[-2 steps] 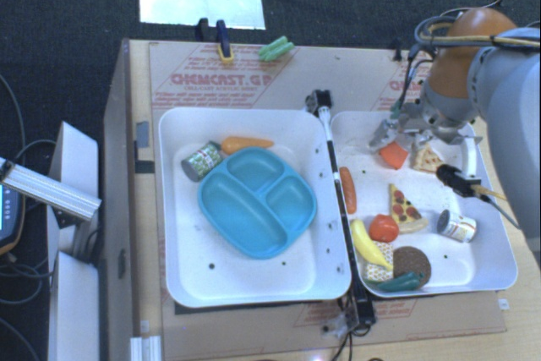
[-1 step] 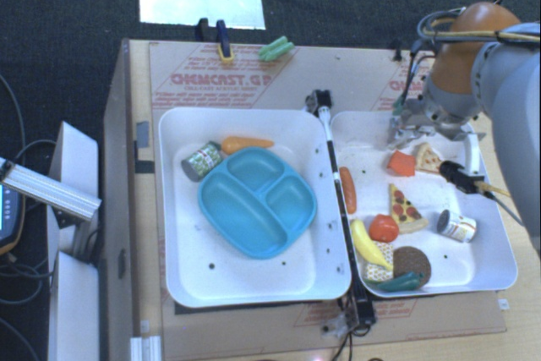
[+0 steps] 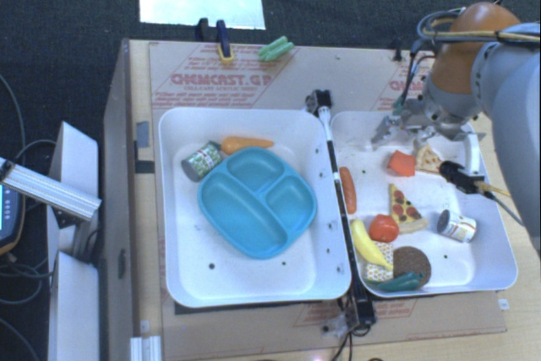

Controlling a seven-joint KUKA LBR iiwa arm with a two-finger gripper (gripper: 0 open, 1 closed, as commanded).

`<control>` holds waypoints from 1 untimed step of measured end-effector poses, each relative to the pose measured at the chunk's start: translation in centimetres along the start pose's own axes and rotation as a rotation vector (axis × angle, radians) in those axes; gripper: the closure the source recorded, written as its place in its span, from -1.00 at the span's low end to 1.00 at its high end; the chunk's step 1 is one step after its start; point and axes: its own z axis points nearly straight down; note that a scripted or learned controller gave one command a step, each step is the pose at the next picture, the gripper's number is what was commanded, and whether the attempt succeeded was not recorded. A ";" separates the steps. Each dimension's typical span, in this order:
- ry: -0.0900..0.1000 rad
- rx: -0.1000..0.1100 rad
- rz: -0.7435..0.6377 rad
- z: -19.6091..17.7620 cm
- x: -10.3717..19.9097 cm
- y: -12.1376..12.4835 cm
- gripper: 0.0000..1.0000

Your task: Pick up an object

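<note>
Tool poised over the far edge of the right bin, fingers spread apart with nothing between them. Just beside it lie an orange block and a pizza slice. The left bin carries a blue divided plate, a can and a carrot.

The two white bins look like smooth plastic with a soft gloss; the blue divided plate at 9 o'clock from the bins' shared rim seems matt plastic; the arm at 3 o'clock has a glossy orange band and grey painted shell; the bench board is matt, paper-covered; the floor is rough dark carpet.
</note>
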 end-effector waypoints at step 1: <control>0.002 0.005 0.007 1.2 1.7 -3.1 -1.00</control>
